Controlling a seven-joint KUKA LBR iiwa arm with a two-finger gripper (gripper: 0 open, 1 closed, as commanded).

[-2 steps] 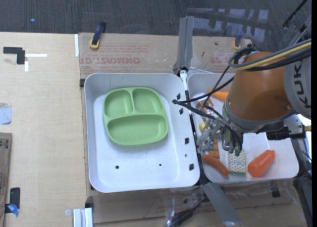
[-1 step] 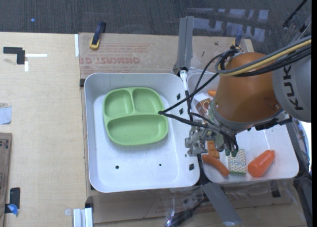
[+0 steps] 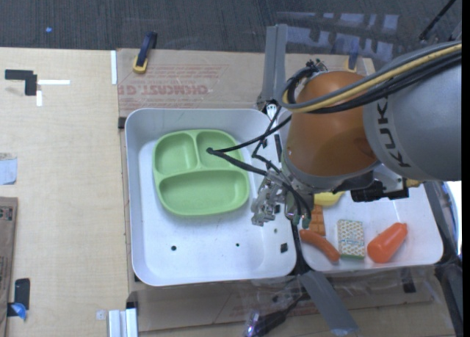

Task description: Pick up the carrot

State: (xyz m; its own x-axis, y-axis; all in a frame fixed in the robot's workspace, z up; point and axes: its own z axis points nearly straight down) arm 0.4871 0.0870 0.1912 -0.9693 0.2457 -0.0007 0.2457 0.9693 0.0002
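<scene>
The carrot [image 3: 387,242], a stubby orange cone, lies in the right bin [image 3: 433,251] near its front right corner. My gripper [image 3: 270,208] hangs at the right edge of the left bin [image 3: 139,203], close to the wall between the two bins and well left of the carrot. I see nothing held in it. The arm's orange band and grey body cover most of the right bin's back half.
A green three-compartment plate [image 3: 200,172] sits in the left bin. In the right bin, left of the carrot, lie a pale speckled block [image 3: 351,238], a reddish sausage-like piece [image 3: 321,244], a small orange piece [image 3: 317,219] and a yellow item [image 3: 328,197], partly under the arm.
</scene>
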